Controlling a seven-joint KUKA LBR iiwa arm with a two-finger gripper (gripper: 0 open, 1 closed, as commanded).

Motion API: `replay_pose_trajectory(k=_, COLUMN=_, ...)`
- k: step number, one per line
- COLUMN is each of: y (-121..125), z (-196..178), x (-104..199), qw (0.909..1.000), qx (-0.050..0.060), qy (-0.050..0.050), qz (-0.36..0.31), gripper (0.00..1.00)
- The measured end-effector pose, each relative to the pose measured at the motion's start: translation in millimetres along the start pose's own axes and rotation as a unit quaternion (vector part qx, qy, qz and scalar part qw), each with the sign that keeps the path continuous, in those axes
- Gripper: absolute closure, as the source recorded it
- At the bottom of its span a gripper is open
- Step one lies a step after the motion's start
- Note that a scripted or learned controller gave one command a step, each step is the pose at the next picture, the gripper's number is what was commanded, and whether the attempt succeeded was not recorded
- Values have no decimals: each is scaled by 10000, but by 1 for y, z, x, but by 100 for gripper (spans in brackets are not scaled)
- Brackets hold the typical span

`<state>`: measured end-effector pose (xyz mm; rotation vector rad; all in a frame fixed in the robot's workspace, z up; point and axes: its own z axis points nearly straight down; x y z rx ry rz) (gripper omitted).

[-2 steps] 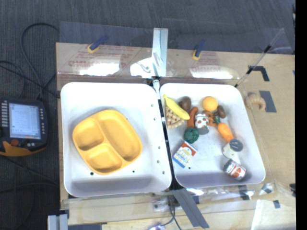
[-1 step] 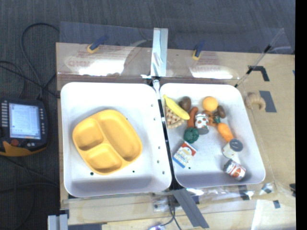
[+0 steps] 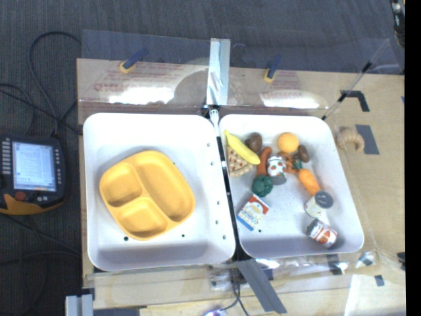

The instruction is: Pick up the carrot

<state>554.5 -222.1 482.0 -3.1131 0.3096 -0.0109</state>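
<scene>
Lying in the right bin (image 3: 342,176), right of the frame centre, the carrot (image 3: 307,180) points down-right between a strawberry-like toy (image 3: 276,167) and a small jar (image 3: 318,204). An orange (image 3: 287,141) sits above it. A yellow tray (image 3: 146,193) rests in the left bin (image 3: 99,130). I cannot tell the end effector's state.
</scene>
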Motion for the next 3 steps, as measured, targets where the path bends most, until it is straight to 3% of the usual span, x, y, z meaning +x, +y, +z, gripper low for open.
replay_pose_trajectory(k=2, y=15, z=3, x=-62, qw=10000, qx=14, qy=21, qz=29, gripper=100)
replay_pose_trajectory(k=3, y=2, z=145, x=-11, qw=10000, qx=-1, qy=-84, qz=43, gripper=100)
